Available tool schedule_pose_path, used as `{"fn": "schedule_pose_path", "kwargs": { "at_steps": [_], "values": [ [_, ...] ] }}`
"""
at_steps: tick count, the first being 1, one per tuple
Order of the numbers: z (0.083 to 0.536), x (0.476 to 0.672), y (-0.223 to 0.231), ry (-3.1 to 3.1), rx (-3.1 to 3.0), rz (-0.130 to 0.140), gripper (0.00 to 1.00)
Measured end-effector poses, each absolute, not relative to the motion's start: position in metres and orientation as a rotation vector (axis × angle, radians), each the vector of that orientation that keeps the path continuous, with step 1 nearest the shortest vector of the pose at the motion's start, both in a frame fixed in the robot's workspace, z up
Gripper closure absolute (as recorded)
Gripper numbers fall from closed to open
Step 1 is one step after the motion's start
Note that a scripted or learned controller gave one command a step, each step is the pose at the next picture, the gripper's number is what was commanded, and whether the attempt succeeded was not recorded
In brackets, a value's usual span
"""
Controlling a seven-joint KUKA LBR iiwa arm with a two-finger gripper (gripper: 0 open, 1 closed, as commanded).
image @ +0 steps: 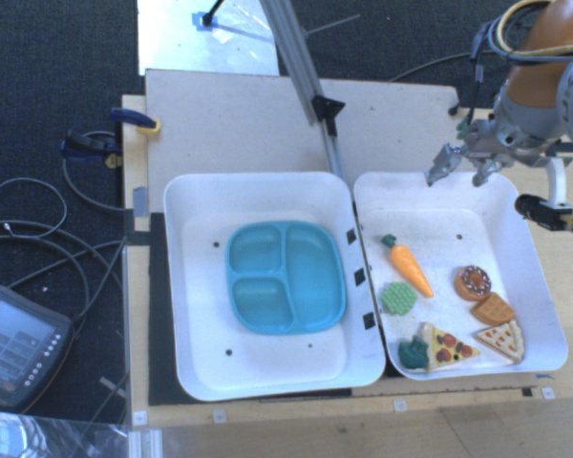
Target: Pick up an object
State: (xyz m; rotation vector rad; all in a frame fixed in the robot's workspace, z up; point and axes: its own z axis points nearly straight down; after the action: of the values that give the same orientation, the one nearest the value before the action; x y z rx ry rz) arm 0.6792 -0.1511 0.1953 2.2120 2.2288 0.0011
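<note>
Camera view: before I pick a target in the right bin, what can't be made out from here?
- Two-finger tool: small and slightly blurred above the right white bin's far rim; its height over the bin is unclear from this slanted view.
- Dark green toy piece: partly overlapped by the toy pizza slice; too small to identify.
- Grey arm with orange band: cut off by the frame's right edge.

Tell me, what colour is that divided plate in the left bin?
The divided plate is light blue, plain with no pattern, seen clearly in the camera view.
</note>
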Motion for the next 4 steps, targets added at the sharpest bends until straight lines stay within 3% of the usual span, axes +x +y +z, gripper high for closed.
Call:
{"fn": "schedule_pose_path", "kwargs": {
  "at_steps": [1,3,4],
  "values": [
    [0.195,0.679,-0.151,2.229,2.211,0.000,0.00],
    [0.088,0.673,-0.151,2.229,2.216,-0.003,0.00],
    [0.103,0.675,-0.151,2.228,2.207,0.003,1.00]
  ]
}}
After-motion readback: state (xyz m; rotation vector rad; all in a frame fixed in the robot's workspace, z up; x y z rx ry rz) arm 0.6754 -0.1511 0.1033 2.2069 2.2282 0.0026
